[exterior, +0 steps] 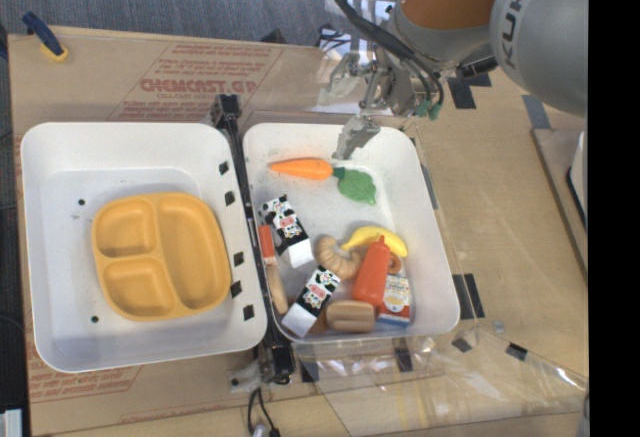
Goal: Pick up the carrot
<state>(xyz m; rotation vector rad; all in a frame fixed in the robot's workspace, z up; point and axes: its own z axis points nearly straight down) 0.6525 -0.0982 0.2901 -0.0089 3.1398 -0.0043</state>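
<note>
The pincer hangs over the upper edge of the right bin, just right of centre in the frame, its tip just above and to the right of the carrot. Whether its fingers are apart or together I cannot tell; they merge into one grey shape at this angle. Nothing is seen held in it.

The carrot lies in the upper part of the right bin, on bare white floor, apart from the pile of toy food lower down. Its long axis runs nearly level across the frame. The orange body tapers to a point toward the left, near the bin's inner wall, and the thick end faces right, where the green leafy top sits just below the pincer.

Judging from this, the step in hand is the approach: the arm is close but not yet on the carrot. The next move likely calls for a small shift toward frame left, to the middle of the orange body, with the fingers set across the long axis, then a straight descent.

The left bin holds a yellow divided plate.
</note>
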